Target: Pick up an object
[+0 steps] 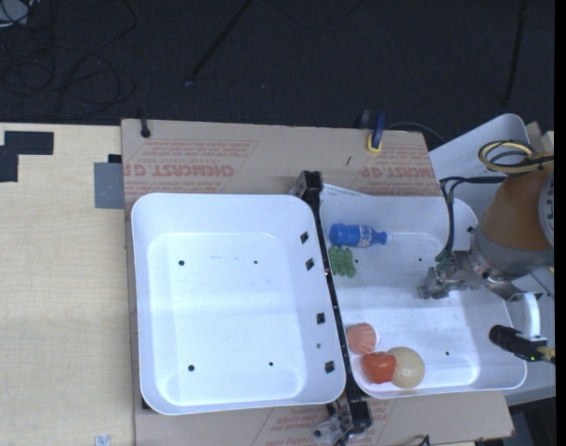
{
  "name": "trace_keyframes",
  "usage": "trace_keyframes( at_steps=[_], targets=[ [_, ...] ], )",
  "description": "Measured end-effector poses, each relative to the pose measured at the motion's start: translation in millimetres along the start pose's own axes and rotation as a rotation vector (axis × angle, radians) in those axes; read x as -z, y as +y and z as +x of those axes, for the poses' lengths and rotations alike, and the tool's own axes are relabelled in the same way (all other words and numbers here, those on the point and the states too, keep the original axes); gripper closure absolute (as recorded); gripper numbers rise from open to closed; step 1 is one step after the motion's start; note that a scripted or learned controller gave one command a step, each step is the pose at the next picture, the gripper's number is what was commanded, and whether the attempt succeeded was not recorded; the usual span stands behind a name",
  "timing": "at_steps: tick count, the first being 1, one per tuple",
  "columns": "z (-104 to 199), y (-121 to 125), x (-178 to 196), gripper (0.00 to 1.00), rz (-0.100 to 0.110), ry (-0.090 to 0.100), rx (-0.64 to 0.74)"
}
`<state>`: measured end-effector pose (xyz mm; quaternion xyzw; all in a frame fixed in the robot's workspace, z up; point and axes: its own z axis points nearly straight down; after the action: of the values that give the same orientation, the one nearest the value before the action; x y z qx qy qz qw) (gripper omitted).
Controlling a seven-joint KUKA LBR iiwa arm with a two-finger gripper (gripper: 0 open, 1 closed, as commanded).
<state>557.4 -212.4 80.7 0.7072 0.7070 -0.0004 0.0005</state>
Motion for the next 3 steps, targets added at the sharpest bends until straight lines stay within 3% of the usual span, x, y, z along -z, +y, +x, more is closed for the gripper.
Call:
trace_keyframes(
  at_steps=[1, 2, 3],
  targets=[
    [-0.9, -0.4, 7.1, 0.00, 0.001, 0.002, -0.002],
    [61.4, 74.3, 170.4, 0.00, -0.020, -0.001, 0.010],
    [7.8, 14.0, 68.8, 0.00, 0.013, 0.004, -0.005]
  ],
)
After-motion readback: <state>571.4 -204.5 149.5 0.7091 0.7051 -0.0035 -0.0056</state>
